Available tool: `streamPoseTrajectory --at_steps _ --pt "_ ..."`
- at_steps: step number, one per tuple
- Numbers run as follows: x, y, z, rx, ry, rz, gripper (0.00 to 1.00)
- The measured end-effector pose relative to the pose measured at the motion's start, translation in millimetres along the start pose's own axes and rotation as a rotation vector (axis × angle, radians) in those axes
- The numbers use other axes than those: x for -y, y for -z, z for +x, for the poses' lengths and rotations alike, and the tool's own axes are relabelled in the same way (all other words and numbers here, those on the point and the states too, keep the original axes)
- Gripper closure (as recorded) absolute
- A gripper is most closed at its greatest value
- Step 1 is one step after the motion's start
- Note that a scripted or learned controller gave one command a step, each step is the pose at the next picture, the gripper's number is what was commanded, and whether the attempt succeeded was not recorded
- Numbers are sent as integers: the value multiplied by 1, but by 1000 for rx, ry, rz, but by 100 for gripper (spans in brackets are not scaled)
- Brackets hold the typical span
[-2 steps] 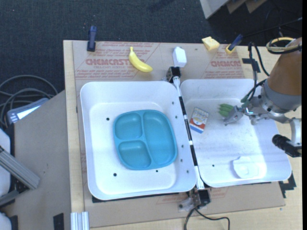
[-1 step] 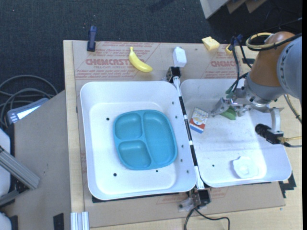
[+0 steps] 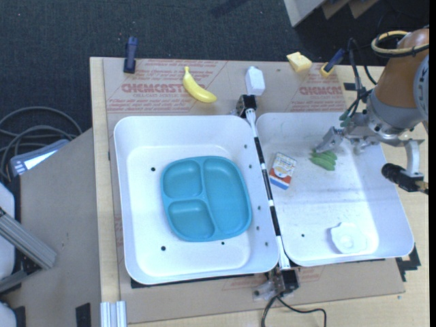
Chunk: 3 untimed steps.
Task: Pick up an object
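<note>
In the right bin (image 3: 381, 203), the jaws (image 3: 332, 144) hang just above a green object (image 3: 325, 159), their state seemingly open but unclear.

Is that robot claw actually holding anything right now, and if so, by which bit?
It cannot be told. The gripper is right at the green object in the right bin, but the view is too small to show any hold.

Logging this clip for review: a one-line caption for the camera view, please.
The arm's claw hovers by a green object in the right bin; a blue divided plate sits in the left bin.
</note>
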<state>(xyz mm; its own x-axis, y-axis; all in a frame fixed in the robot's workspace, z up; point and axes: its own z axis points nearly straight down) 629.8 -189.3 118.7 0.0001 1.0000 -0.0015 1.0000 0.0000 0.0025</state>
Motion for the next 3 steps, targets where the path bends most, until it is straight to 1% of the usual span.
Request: streamPoseTrajectory --at_steps 1,2,3 --pt "14 -34 40 -3 1 4 0" --pt "-37 -14 9 -1 1 1 0" --pt "9 -34 50 -3 1 4 0"
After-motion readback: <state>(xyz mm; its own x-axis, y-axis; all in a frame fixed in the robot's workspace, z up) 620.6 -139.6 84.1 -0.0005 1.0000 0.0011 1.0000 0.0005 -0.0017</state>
